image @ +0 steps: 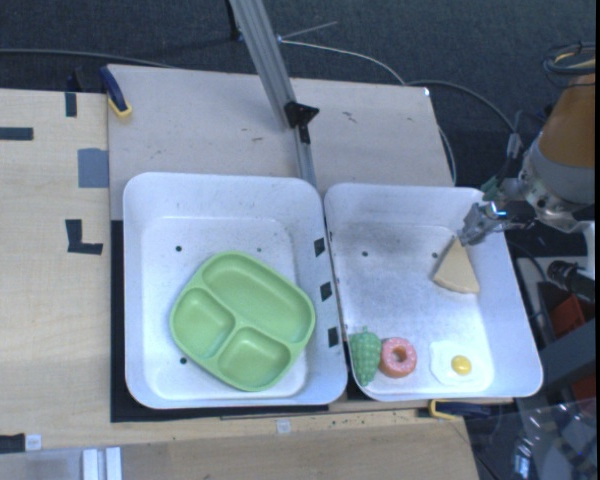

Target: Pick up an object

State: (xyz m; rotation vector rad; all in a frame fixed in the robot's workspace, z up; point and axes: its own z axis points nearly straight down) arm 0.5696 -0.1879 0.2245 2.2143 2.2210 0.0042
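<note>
My gripper [477,224] hangs over the far right side of the right shallow white bin [380,218], its dark tip just above a tan wedge-shaped piece [457,270] that lies right beneath and slightly nearer the camera. Farther toward the front rim from me sit a white fried egg with a yellow yolk [459,364], a pink-frosted doughnut [397,357] and a green knobbly toy [365,354]. Well to my left, the other white bin [150,218] holds a light green divided plastic plate [242,320].
</note>
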